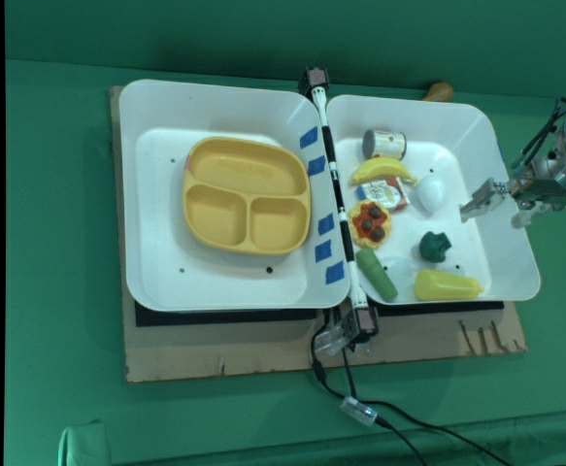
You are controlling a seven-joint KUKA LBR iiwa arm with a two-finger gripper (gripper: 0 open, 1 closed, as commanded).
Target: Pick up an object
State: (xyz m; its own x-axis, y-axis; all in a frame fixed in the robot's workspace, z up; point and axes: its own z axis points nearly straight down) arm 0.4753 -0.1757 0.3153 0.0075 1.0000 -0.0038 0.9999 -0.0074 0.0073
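Closest to the camera, the yellow pepper [446, 284] is lying along the near edge of the right bin [509, 275], with the green cucumber [376, 273] just beside it to the left. Both are looking like light, stiff plastic toys with smooth, slippery skins, so I am judging that a pinch across the narrow middle would be holding better than one at the tapered tips. Slightly farther in, the dark green broccoli [434, 247] is sitting apart from its neighbours, bumpy and compact, probably the easiest thing to close on from above. Beyond it, the small pizza piece [370, 223], the white egg [430, 192], a red and white packet [387, 195], the banana [382, 170] and the can [384, 144] are crowding together; the egg is round and likely to be squirting out of a loose pinch.

At the bin's right rim, the hand [501, 205] is hovering with nothing between its parts; whether it is spread or closed I cannot tell.

Over in the left bin [156, 212], a yellow divided plate [247, 194] is resting alone.
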